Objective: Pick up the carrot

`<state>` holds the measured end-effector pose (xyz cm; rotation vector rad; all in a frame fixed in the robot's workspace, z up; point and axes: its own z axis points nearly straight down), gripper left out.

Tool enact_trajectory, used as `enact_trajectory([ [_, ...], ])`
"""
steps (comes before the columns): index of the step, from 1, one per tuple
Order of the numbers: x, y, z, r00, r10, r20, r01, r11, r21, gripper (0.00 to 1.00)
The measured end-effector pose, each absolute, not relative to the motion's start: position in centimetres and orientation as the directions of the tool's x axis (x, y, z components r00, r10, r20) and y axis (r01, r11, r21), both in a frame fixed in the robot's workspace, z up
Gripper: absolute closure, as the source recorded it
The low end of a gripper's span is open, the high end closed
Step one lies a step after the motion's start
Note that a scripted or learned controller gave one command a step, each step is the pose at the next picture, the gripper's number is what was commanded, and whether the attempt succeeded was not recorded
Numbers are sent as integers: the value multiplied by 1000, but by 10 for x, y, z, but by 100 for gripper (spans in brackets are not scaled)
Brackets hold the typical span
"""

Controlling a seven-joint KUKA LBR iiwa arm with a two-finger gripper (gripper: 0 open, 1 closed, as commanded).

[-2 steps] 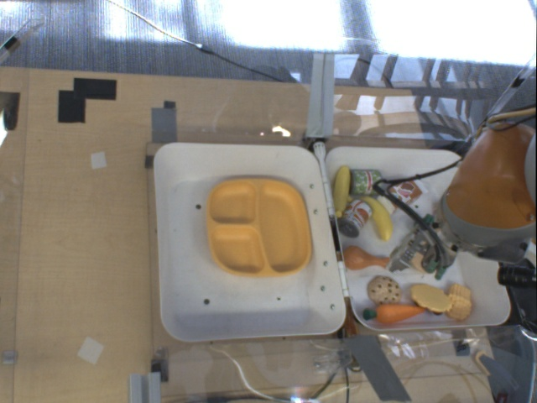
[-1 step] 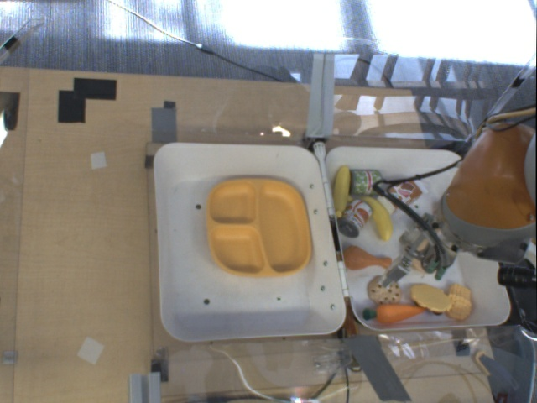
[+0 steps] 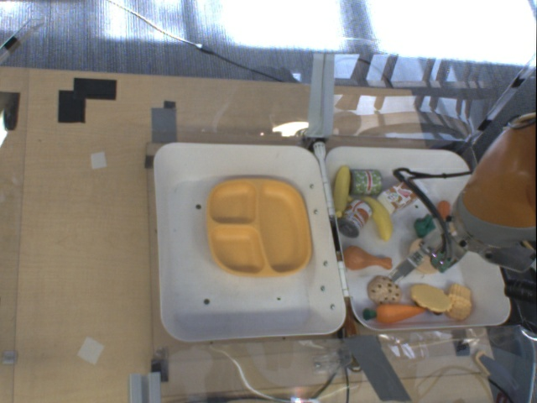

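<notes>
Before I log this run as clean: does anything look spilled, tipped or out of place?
Nothing stands out. The toy food, carrot included, lies jumbled inside the right bin, and the yellow plate sits flat in the left bin.

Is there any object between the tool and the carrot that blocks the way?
Nothing lies directly between them. The tool hovers above the right bin, and the carrot lies just below it near the front wall. The cookie and a yellow cracker crowd the carrot's sides.
</notes>
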<state>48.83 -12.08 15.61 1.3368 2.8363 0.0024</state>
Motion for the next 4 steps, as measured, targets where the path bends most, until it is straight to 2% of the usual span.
enact_trajectory([
  [1, 491, -120, 168, -643, 766, -11, 766, 643, 9, 100],
  [2, 491, -120, 167, -643, 765, -10, 765, 643, 8, 0],
  [3, 489, -90, 146, -609, 793, -3, 793, 609, 4, 0],
  [4, 492, -90, 158, -614, 789, -10, 789, 614, 10, 100],
])
